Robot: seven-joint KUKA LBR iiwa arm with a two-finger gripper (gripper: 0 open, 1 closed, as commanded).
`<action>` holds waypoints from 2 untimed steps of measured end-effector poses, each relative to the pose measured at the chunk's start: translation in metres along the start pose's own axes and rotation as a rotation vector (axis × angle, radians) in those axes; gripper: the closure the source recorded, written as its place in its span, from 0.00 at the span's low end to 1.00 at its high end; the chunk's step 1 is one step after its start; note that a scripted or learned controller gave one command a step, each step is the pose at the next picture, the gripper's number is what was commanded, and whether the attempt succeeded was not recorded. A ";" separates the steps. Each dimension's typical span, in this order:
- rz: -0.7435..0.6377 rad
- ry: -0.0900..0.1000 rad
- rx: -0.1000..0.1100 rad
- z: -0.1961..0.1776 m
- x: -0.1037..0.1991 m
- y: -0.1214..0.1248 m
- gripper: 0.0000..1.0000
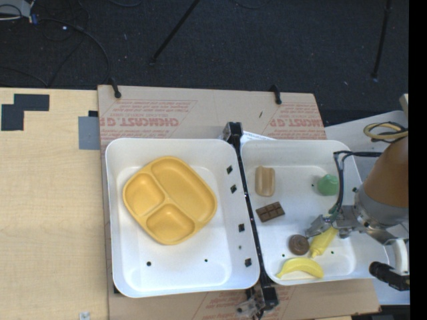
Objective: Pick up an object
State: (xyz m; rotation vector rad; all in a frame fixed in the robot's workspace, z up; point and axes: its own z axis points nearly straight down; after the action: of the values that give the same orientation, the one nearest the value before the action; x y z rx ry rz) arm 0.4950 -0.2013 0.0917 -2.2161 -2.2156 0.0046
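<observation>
The hand (pixel 325 231) is low in the right bin (pixel 293 157), over a yellow piece (pixel 321 243) beside the banana (pixel 300 267); I cannot tell its grip.

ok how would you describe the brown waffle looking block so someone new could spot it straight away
Look in the right-hand white bin, in its left half near the divider. The dark brown block lies flat just below the tan bread-like piece. It is the one rectangular item with a grid of squares on top, unlike the round brown disc lower right of it.
</observation>
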 end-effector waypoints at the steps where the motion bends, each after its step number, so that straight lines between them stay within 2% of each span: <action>1: 0.003 -0.001 -0.002 -0.013 -0.001 0.000 1.00; 2: -0.002 -0.004 -0.009 -0.076 0.000 -0.001 1.00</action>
State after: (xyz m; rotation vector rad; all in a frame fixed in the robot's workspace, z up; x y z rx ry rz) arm 0.4946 -0.2012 0.1673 -2.2209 -2.2241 -0.0016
